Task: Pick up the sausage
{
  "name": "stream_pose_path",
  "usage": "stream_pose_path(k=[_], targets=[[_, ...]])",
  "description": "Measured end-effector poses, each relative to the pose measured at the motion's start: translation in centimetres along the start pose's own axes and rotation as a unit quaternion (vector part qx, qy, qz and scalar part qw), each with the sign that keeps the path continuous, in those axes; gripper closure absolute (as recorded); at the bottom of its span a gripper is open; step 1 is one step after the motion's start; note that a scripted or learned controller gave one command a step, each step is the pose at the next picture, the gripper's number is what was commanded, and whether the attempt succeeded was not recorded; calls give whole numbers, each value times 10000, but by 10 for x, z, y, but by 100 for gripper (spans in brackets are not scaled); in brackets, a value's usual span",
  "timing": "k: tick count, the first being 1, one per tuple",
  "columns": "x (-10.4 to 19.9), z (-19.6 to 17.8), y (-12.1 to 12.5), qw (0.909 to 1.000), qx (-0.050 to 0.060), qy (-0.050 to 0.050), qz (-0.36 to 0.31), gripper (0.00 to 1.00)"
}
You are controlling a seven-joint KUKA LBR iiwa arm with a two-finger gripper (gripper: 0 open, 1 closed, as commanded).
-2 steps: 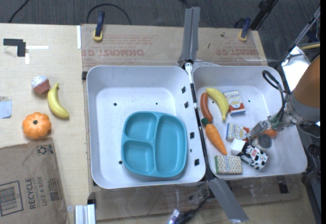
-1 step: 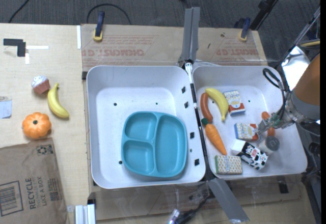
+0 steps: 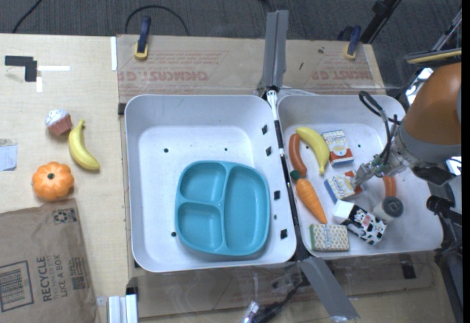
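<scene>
Two white bins sit side by side on my bench. The sausage lies at the right bin's left wall, beside a banana — well apart from the gripper, whose jaw state I cannot tell.

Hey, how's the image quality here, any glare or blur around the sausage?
Camera view: even light, soft shadows; the white right bin looks slightly washed out. The sausage is sharp, beside the banana. The hand looks soft and cluttered.

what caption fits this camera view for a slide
Gripper hovers in the right bin among toy foods, with the sausage lying beside a banana near the bin's left wall.
</scene>
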State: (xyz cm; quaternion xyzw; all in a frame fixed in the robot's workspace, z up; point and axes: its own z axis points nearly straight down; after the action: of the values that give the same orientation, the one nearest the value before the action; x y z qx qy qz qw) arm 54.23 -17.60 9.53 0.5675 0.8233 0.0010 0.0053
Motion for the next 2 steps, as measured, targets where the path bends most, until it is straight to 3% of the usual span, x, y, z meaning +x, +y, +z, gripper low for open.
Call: stream_pose_path(k=[1, 2], targets=[[-47, -1, 1, 9498, -20, -6, -3128, 100], [-51, -129, 4, 8917, 9, 54, -4526, 100]])
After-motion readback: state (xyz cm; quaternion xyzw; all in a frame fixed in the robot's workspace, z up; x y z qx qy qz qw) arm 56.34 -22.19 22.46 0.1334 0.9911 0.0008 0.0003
